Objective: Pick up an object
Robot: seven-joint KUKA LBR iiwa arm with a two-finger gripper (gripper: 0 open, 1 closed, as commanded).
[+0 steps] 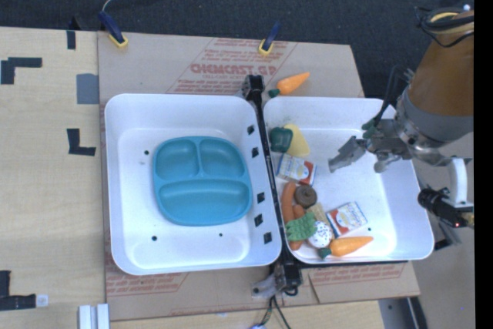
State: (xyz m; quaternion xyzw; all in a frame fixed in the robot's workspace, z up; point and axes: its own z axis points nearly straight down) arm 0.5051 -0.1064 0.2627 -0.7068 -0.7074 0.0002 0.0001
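My gripper hangs over the middle of the right bin, open, with nothing between its fingers. To its left, along the bin's left side, lies a heap of toy food: a green pepper, a yellow piece, a small printed packet, a brown round piece and an orange sausage shape. Below the gripper are a green leafy toy, a small printed box and a carrot by the front wall.
The left bin holds a blue divided plate. Another carrot lies outside on the cardboard behind the bins. A black divider clip stands between the bins. The arm enters from the right.
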